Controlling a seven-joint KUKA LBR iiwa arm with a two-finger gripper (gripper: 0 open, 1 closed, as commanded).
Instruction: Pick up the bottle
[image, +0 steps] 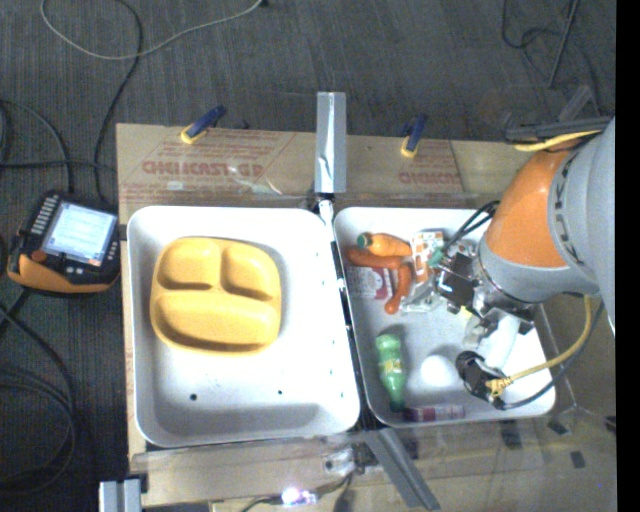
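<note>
The bottle (390, 362) is small and green, lying on its side in the right bin (350, 330) near that bin's left wall, toward the front. My gripper (437, 283) hangs over the middle of the right bin, above and to the right of the bottle and clearly apart from it. It hovers beside a pile of orange toy pieces (385, 252). The grey and orange arm (545, 235) covers the bin's right side.
A yellow divided tray (217, 292) lies in the left bin (240, 410). In the right bin, a white rounded object (437, 372) sits just right of the bottle and a purple marker (436, 411) lies along the front wall. A yellow cable (545, 365) loops below the wrist.
</note>
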